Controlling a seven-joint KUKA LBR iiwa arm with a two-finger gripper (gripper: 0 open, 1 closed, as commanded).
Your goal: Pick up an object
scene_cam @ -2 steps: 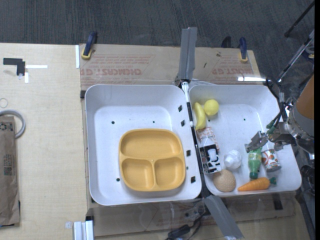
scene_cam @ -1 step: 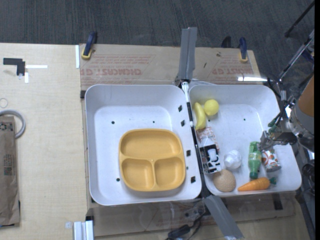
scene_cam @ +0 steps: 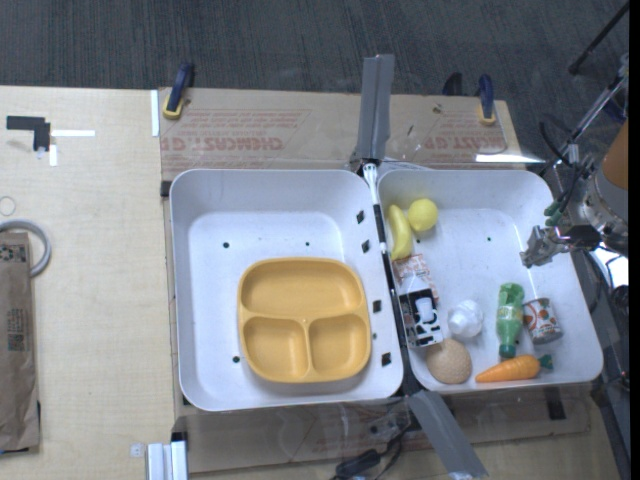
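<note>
The right bin (scene_cam: 480, 223) holds several objects. A yellow banana (scene_cam: 399, 231) and a lemon (scene_cam: 423, 214) lie at its back left. A snack packet (scene_cam: 411, 269) and a black-and-white carton (scene_cam: 422, 317) run along the left wall. Toward the front are a white ball (scene_cam: 465, 320), a brown round object (scene_cam: 450, 362), a carrot (scene_cam: 512, 369), a green bottle (scene_cam: 510, 316) and a small can (scene_cam: 541, 320). My gripper (scene_cam: 540, 248) hangs over the bin's right side, behind the can and bottle, with nothing visibly in it.
The left bin (scene_cam: 200, 268) holds a yellow divided plate (scene_cam: 303, 320). A grey divider post (scene_cam: 376, 108) stands behind the bins. Blue clamps (scene_cam: 180, 88) hold cardboard at the back. A brown paper bag (scene_cam: 15, 338) lies on the bench at far left.
</note>
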